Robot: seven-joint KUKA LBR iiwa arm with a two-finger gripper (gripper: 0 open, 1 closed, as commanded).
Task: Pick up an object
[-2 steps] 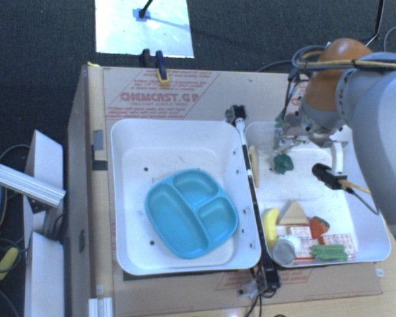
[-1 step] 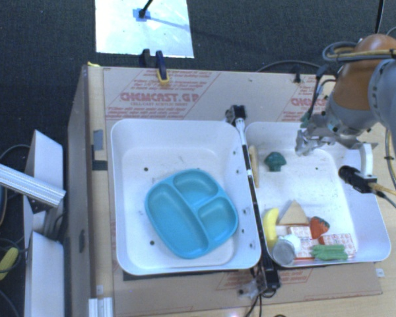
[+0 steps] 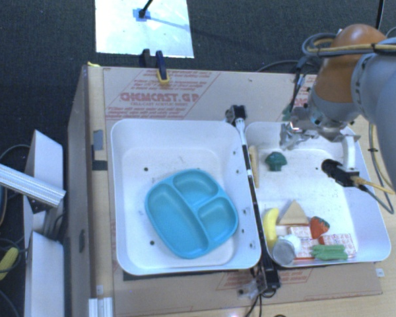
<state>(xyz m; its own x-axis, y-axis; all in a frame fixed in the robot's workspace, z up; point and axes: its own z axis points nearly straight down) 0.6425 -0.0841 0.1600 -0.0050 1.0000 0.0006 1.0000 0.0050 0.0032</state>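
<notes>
The grey arm's two-finger gripper (image 3: 292, 137) hovers at the right white bin's (image 3: 369, 210) twelve o'clock rim; whether its fingers are parted cannot be told. A small dark-green lumpy object (image 3: 274, 160) lies just at its five o'clock.

You have two shallow white plastic bins (image 3: 129, 177) side by side on the bench. One light blue three-compartment plate (image 3: 191, 212) lies in one; in the other, count one dark green lump (image 3: 274, 160), one yellow banana (image 3: 270, 224), one tan wedge (image 3: 293, 213), one red-orange piece (image 3: 319, 226) and one green flat piece (image 3: 329, 252).
</notes>
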